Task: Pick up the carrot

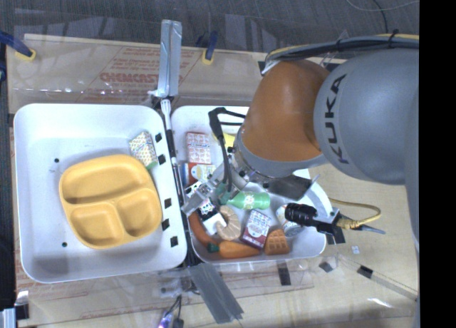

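Jaws (214, 195) state unclear among right bin (313, 248) clutter, carrot (239, 249) at front wall, yellow tray (108, 198) in left bin (35, 177)

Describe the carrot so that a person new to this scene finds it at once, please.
Look at the right white bin, under the grey arm. Along its near edge lies the carrot, flat among small packets. It is smooth, orange and tapered, unlike the waffle-patterned brown piece beside it.

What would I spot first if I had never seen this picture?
The big grey and orange robot arm reaching in from the right over the right bin, which is crowded with toy food, with an orange carrot at its near edge. Next, the yellow divided tray lying in the left bin.
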Available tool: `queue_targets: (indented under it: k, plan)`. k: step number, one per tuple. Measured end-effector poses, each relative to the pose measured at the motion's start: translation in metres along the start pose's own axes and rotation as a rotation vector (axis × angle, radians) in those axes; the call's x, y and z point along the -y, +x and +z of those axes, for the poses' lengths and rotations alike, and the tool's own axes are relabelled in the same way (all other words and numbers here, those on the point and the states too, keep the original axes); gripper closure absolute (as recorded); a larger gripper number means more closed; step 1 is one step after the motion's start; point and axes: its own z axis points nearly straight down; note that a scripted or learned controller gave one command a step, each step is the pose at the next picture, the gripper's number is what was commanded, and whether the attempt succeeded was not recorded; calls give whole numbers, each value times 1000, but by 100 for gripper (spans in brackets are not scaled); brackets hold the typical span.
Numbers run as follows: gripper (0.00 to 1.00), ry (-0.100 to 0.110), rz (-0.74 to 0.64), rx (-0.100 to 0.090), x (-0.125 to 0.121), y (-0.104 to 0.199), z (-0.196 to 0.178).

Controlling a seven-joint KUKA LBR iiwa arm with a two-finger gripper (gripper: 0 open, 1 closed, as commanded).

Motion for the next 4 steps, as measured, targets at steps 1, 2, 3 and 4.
queue_targets:
  k: [1,2,3,4]
  plan:
    - [0,3,582,-1,18,-71,45]
    - [0,3,606,-3,7,-165,90]
    - [0,1,682,-1,-28,-252,99]
    - [0,-7,1044,0,-36,-247,129]
